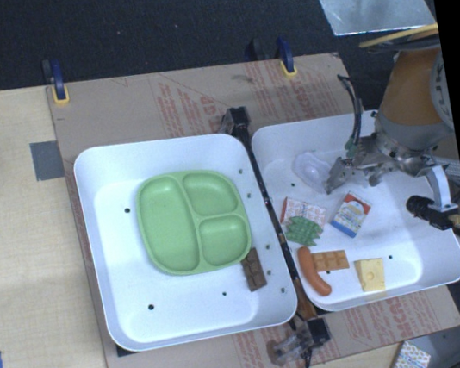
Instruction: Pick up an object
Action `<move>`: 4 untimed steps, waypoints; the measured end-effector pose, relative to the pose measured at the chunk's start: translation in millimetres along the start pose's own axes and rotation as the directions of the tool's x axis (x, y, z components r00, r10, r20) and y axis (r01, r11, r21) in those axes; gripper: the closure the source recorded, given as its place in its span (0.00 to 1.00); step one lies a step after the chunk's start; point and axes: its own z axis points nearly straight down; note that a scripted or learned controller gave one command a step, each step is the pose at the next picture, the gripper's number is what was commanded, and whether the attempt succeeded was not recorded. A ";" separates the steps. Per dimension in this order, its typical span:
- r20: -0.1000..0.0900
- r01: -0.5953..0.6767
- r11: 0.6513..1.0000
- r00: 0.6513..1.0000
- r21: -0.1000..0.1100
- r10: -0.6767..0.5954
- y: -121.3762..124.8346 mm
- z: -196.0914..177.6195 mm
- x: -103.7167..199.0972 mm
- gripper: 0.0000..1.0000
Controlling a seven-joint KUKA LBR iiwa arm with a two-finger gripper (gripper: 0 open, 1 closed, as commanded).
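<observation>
the things to pick from lie in the right bin (420, 278), mostly along its left side and near edge. a small carton (350, 214) with red, white and blue print sits near the middle of the bin floor; its lettering is too small to read. just left of it is a flat packet (302, 209) with a red and white pattern, and a green leafy piece (302, 229) touches the packet's near edge. toward the bin's near left corner lies a sausage (313, 271), with a brown waffle-like bar (331, 261) touching its right side. a yellow cheese block (370, 274) rests near the near edge, just right of the bar. a clear crumpled bit of plastic (308, 164) lies toward the far side.

the claw (343, 170) hangs low over the far half of this bin, beside the clear plastic, at the end of the grey arm (415, 117) reaching in from the right; i cannot tell how far it is open, and nothing is visibly in its grip.

the left bin (126, 318) holds a green divided plate (193, 221) at its centre, and a dark brown bar (253, 269) lies near the bin's near right corner, just off the plate's rim.

both bins rest on a cardboard sheet (155, 104) printed with faint red writing i can't make out.
</observation>
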 end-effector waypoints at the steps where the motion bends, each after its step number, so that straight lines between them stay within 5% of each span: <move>1: -0.003 -0.003 1.000 1.000 0.003 0.003 -36.7 11.9 5.1 0.00; 2: 0.003 -0.002 1.000 1.000 -0.012 0.002 20.3 -33.2 -42.4 0.00; 3: -0.005 0.001 1.000 1.000 0.005 -0.001 -20.6 13.5 9.6 0.00; 4: 0.003 0.000 1.000 1.000 -0.012 0.000 60.1 -8.0 -42.2 0.00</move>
